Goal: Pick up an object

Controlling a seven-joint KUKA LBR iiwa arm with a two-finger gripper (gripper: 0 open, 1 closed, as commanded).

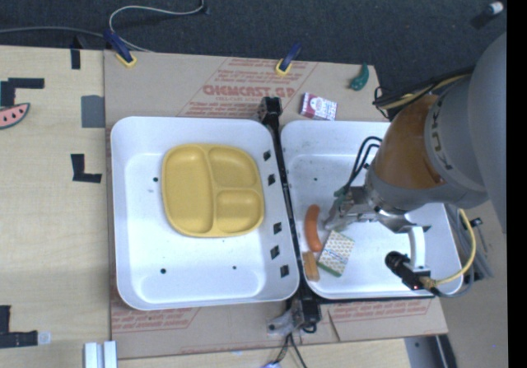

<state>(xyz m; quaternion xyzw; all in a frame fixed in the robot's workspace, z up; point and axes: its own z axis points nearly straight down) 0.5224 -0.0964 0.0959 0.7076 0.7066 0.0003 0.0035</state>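
In the right bin (pixel 329 144) an orange sausage-shaped toy (pixel 313 228) lies near the left wall. A small brown piece (pixel 310 266) sits just below it, and a pale patterned packet (pixel 335 253) lies to its right. My gripper (pixel 338 216) hangs low over the bin, right beside the sausage and just above the packet. Its fingers point left and down toward these items. Nothing shows between the fingers. The arm's grey and orange body covers the right half of this bin.
The left bin (pixel 136 193) holds a yellow divided plate (pixel 212 190). A small red and white packet (pixel 317 106) lies on the cardboard behind the right bin. Clamps (pixel 287 62) and a cable sit at the board's far edge.
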